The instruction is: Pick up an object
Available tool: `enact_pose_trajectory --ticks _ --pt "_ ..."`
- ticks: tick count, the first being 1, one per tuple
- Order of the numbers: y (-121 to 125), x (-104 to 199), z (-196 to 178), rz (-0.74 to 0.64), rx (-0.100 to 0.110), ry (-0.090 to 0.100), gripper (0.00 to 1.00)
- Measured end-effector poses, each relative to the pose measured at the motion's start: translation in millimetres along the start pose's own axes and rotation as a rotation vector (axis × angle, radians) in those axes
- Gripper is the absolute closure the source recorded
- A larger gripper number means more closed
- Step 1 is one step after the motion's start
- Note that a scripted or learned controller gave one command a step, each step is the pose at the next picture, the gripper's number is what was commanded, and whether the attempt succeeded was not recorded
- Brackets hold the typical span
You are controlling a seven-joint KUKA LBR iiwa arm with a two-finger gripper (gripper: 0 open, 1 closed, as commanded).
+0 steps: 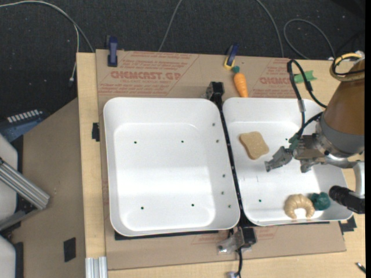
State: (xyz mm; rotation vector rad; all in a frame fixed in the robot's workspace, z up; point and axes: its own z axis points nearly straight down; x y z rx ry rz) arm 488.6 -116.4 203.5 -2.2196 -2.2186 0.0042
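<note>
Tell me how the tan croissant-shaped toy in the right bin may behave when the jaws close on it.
The tan croissant-shaped toy looks smooth and rounded, so it may slip sideways. It looks like a light toy, easily pushed. Its curved shape could rock, and a dark green object beside it might be nudged.

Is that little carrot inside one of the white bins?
Out. The carrot lies on the cardboard beyond the right bin's far rim, beside a blue clamp.

This looks like a robot lab. A robot arm [348, 112] reaches over a worktop [174, 74] covered in cardboard, with two white bins [168, 112] clamped on. Loose wires [52, 10] lie on dark carpet [174, 16].
</note>
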Motion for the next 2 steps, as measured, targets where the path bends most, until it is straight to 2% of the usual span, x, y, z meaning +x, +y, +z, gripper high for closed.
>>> enact_pose_trajectory --ticks 1,2 --pt "1.1 0.0 -2.0 -0.001 -0.005 -0.001 0.00" --pt "-4.0 9.6 50.8 -0.001 0.000 0.001 0.00"
